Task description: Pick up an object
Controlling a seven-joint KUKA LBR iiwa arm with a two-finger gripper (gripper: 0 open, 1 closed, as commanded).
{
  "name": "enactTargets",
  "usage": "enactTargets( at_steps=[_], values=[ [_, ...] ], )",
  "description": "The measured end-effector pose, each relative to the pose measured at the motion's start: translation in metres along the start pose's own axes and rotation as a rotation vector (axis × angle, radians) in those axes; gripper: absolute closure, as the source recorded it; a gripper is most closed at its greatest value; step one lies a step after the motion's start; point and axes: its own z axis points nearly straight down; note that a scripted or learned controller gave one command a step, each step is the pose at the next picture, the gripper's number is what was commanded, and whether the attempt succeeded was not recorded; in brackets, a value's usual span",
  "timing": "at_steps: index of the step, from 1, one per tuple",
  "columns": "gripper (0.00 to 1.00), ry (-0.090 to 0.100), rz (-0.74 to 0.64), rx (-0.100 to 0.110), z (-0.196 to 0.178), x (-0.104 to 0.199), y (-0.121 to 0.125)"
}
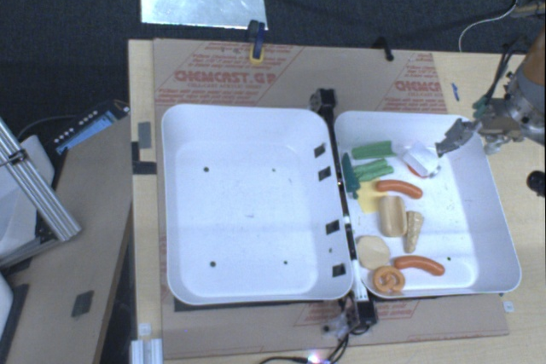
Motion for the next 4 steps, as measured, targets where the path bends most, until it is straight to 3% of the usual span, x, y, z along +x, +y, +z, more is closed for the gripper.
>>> enactTargets(
  at_steps=[1, 2, 3, 4],
  values=[
    [0.0, 0.007, -0.009, 0.012, 0.135, 0.091, 0.011],
    [0.0, 0.001, 0.004, 0.002, 0.159, 0.045, 0.01],
    [1.0, 0.0, 0.001, -0.002, 0.147, 0.047, 0.011],
    [1.0, 0.0, -0.003, -0.002, 0.158, 0.06, 0.036]
  ],
)
